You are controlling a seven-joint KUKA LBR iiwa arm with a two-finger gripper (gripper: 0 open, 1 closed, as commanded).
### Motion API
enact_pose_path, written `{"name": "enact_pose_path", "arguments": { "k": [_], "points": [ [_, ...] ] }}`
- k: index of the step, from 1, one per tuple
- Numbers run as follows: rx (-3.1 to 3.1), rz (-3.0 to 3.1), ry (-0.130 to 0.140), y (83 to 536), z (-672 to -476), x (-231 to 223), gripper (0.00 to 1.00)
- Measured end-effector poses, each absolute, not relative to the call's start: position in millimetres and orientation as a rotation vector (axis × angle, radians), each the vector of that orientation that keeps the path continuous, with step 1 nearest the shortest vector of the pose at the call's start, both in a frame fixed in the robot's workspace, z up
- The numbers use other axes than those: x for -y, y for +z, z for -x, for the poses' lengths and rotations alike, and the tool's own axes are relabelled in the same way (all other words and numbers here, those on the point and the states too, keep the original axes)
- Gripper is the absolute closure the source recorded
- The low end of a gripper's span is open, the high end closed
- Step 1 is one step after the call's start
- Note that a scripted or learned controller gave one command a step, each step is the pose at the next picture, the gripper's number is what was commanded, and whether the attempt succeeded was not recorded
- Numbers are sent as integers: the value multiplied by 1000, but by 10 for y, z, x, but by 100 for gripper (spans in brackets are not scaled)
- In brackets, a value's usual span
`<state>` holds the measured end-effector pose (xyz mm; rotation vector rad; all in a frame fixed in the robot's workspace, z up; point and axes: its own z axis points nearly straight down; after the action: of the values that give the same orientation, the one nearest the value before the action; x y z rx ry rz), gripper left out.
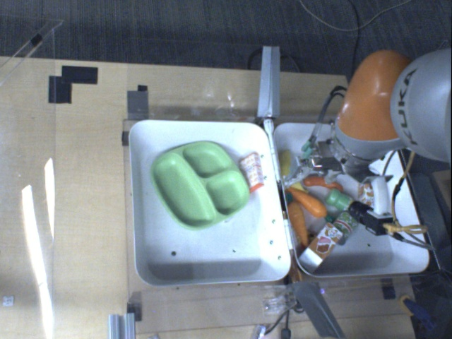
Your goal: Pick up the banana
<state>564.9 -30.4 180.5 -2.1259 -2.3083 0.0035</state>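
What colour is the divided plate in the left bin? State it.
Light green; the plate shows clearly in the camera view.

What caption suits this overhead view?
Grey arm reaching into the cluttered right bin; green tray in left bin.

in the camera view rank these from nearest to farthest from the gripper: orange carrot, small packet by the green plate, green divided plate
The gripper is low in the right bin.
1. orange carrot: right bin, just below the gripper.
2. small packet: left bin, by the plate's right edge.
3. green divided plate: middle of the left bin, farthest.
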Motion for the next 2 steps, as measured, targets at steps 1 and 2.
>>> {"name": "enact_pose_path", "arguments": {
  "k": [1, 2],
  "points": [
    [2359, 2071, 2, 1815, -5247, 735, 0],
    [2596, 1781, -9, 873, -5976, 1210, 0]
  ]
}}
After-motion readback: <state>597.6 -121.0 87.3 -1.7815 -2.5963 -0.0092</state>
